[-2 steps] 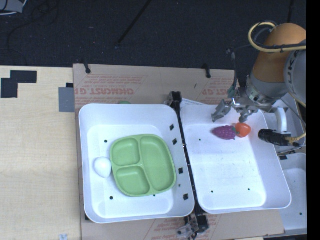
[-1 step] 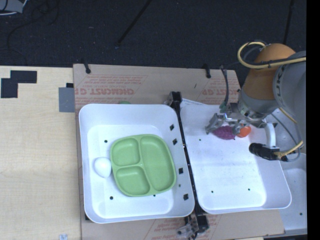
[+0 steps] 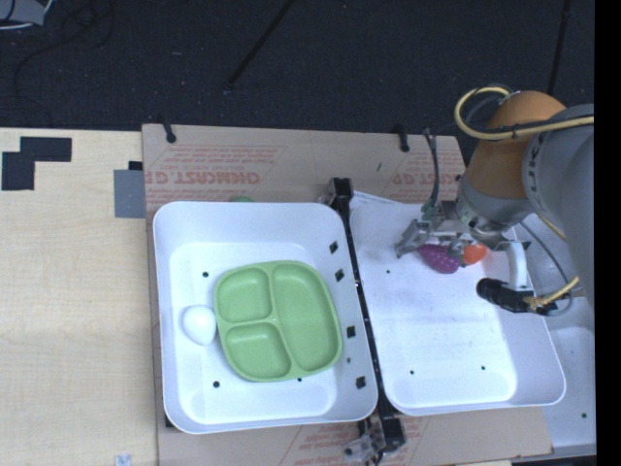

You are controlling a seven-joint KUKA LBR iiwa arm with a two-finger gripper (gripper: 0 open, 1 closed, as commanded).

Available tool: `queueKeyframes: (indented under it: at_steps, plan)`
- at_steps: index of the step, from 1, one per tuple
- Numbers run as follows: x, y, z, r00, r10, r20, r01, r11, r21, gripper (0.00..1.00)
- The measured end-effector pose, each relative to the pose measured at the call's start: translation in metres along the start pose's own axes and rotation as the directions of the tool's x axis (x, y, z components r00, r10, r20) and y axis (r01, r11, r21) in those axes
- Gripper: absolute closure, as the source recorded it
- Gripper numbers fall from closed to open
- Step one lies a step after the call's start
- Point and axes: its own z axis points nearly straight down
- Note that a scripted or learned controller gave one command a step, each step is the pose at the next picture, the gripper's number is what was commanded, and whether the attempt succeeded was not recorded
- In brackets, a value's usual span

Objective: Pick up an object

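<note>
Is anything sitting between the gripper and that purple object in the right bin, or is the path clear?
Nothing visible stands between them. The gripper is down in the right bin, right beside the purple object, with an orange object on its far side. Whether the gripper touches the purple object I cannot tell.

Objects in the two white bins

A purple object [image 3: 439,258] and a small orange object [image 3: 473,253] are seen close together at the far end of the right bin [image 3: 456,357]. A green three-compartment plate [image 3: 277,319] is laid flat in the left bin [image 3: 184,241], with a white egg-shaped object [image 3: 199,324] at its left edge.
</note>
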Motion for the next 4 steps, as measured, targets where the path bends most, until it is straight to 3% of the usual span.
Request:
queueKeyframes:
  at_steps: [1,2,3,4]
  plan:
    - [-0.001,-0.001,-0.007,1.0,0.002,-0.001,-0.002,1.0,0.006,1.0]
    - [0.005,0.005,-0.065,1.0,-0.002,-0.006,0.002,1.0,0.017,1.0]
    - [0.004,0.005,-0.083,1.0,-0.002,-0.006,0.002,1.0,0.018,1.0]
    - [0.055,-0.013,-0.098,1.0,-0.005,-0.009,0.005,1.0,0.022,1.0]
